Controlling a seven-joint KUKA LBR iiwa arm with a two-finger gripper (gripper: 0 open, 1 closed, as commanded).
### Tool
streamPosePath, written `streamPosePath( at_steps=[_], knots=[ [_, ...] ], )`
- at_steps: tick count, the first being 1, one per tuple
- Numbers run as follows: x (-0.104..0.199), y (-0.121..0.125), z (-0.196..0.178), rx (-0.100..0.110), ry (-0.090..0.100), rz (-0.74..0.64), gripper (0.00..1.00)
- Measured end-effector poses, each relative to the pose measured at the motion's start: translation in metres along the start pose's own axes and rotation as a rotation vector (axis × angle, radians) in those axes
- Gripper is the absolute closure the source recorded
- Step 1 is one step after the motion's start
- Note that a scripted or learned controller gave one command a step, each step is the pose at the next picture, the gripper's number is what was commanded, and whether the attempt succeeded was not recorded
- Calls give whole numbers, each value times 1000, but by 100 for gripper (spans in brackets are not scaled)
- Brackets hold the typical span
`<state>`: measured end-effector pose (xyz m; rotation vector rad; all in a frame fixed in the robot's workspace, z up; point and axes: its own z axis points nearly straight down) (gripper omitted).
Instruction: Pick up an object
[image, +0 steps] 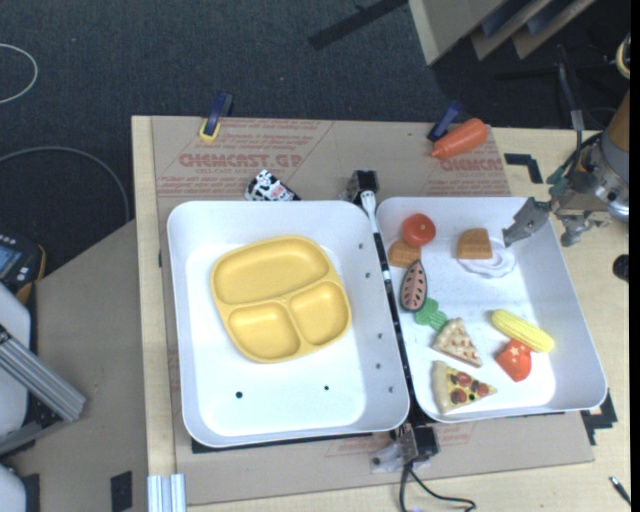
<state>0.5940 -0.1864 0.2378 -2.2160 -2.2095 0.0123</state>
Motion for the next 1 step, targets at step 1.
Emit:
streamPosePath(
  at_steps=[1],
  knots=[
    [1,2,-8,-14,-3,-3,0]
  ],
)
